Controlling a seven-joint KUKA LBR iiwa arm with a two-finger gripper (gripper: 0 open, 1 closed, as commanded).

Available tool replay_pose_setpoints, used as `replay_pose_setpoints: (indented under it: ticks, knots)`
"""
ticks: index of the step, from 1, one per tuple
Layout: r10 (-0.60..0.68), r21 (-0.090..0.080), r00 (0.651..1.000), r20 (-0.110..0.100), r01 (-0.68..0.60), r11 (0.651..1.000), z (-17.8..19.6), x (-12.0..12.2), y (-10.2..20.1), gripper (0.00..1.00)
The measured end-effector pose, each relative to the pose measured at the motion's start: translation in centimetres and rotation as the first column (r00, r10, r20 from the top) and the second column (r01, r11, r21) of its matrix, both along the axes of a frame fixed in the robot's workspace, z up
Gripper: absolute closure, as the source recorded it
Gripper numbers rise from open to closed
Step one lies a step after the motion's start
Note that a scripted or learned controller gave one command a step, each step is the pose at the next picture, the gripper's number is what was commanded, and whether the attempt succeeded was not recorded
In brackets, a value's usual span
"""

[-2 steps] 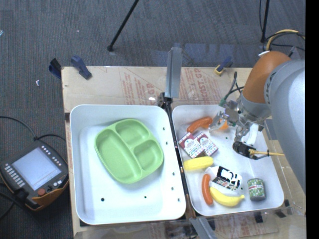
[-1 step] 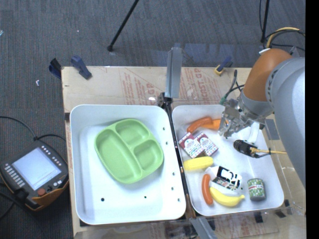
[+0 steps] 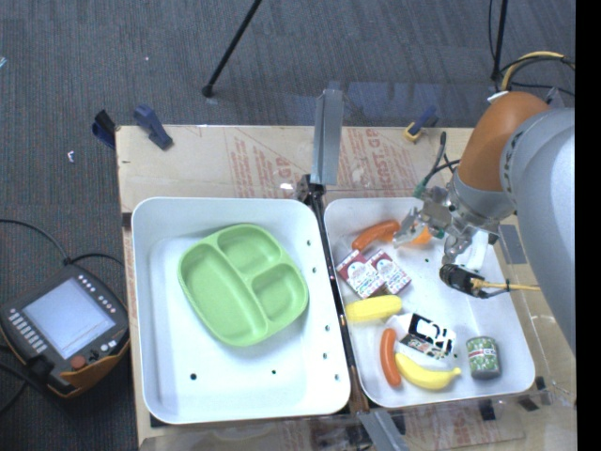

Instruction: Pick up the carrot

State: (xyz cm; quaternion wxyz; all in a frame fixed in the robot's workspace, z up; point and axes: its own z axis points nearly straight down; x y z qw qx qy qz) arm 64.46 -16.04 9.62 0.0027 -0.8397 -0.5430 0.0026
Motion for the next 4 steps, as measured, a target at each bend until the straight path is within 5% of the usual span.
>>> replay_pose_setpoints:
  ticks: [1,2,3,4]
  knots:
    - [0.002,0.000,1.000,-0.003,-0.002,1.000,0.3,0.0,0.0,1.00]
    - [0.002,-0.001,1.000,0.003,-0.002,1.000,0.0,-2.0,0.2,1.00]
    - [-0.002,0.000,1.000,0.004,0.002,1.000,-0.9,-3.7,0.1,0.00]
    - [-0.234,0.002,0.972,0.002,0.234,0.972,-0.9,-1.3,-1.5,0.00]
